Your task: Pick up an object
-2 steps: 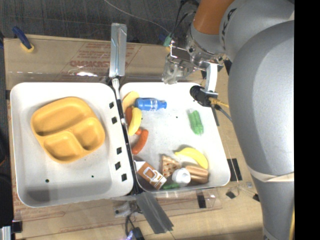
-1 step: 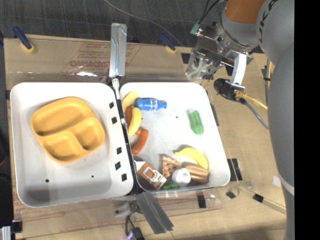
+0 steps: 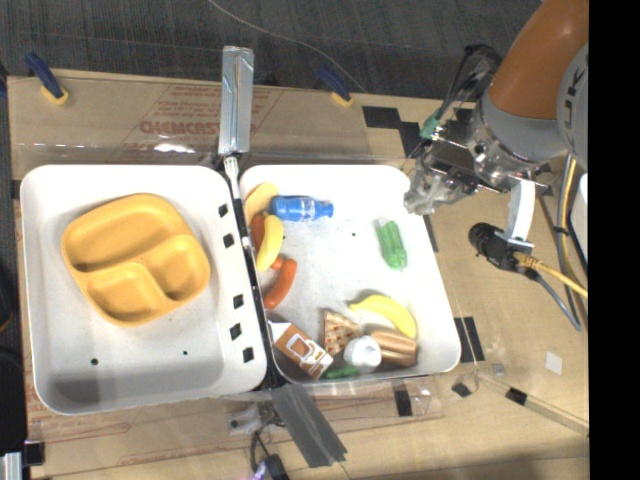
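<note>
Nearest the camera, at the bottom rim of the right-hand shallow white bin point(image 3: 440, 308), a heap of small things lies well below and to the left of the jaws: a brown-and-white carton point(image 3: 300, 351) leaning at the bin's corner, a tan wedge-shaped piece with dark spots point(image 3: 337, 330), a copper-coloured cylinder with a white cap point(image 3: 385, 350), and a thin green item mostly hidden beneath them, too covered to identify. A yellow plastic banana point(image 3: 385, 313) rests on top of this heap. Farther up, a green cylinder-shaped toy point(image 3: 391, 244) lies alone on the bin floor, the object closest to the jaws, just below and left of them. Along the divider, far left of the jaws, a second yellow banana point(image 3: 266, 230) overlaps a red-orange sausage-like piece point(image 3: 279, 280), and a blue plastic bottle with a white cap point(image 3: 300, 208) lies beside them. Across the divider, the left-hand white bin point(image 3: 40, 268) holds a yellow compartmented plastic tray point(image 3: 135, 256). The grey two-finger gripper point(image 3: 420, 200) hangs over the right bin's upper right rim; its tips blur into a pale mass against the white edge, so I cannot tell whether the jaws are parted or closed, and nothing is visibly between them. The arm's orange band point(image 3: 535, 48) is cut off by the frame's right side.
</note>
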{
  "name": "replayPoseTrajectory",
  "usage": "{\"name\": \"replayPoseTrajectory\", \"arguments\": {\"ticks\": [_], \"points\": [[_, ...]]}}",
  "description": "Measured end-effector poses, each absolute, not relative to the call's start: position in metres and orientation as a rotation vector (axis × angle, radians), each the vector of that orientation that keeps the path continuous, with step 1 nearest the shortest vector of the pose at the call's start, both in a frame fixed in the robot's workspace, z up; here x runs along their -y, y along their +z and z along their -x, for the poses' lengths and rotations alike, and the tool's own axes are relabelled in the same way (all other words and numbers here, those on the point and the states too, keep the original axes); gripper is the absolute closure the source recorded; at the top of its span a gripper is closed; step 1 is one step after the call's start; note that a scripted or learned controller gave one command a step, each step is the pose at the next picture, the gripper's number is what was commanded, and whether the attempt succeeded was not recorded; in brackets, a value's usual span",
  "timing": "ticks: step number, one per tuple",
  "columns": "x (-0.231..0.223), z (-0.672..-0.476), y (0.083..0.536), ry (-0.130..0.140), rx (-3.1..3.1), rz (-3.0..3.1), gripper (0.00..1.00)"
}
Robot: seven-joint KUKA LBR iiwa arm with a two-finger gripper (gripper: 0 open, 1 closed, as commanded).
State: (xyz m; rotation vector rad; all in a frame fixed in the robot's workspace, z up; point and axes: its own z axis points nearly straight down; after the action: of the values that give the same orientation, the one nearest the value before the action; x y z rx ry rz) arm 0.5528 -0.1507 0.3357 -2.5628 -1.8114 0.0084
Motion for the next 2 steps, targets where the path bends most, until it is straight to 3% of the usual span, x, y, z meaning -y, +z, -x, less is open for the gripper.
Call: {"name": "replayPoseTrajectory", "arguments": {"ticks": [1,2], "points": [[0.202,-0.531,0.364,0.002,1.611,2.698,1.00],[0.141,-0.492,0.241,0.012,1.647,2.665,1.00]]}}
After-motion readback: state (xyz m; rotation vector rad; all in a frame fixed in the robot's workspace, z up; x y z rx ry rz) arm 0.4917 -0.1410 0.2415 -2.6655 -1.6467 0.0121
